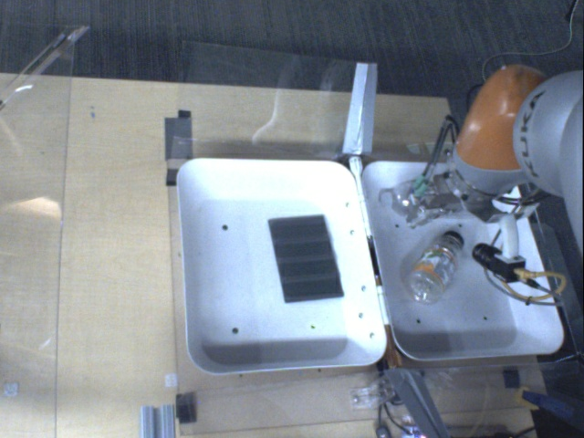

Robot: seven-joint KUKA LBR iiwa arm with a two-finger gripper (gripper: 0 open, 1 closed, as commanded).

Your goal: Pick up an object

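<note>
Clear plastic bottle (435, 266) lying in right bin (474, 336), ribbed black slab (306, 257) in left bin (210, 272), gripper (415, 201) near bottle

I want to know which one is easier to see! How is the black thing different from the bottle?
The black ridged pad is dark, flat and rectangular; the clear plastic bottle is see-through and rounded. The pad lies in the left bin, the bottle in the right bin. Both lie tilted slantwise.
</note>
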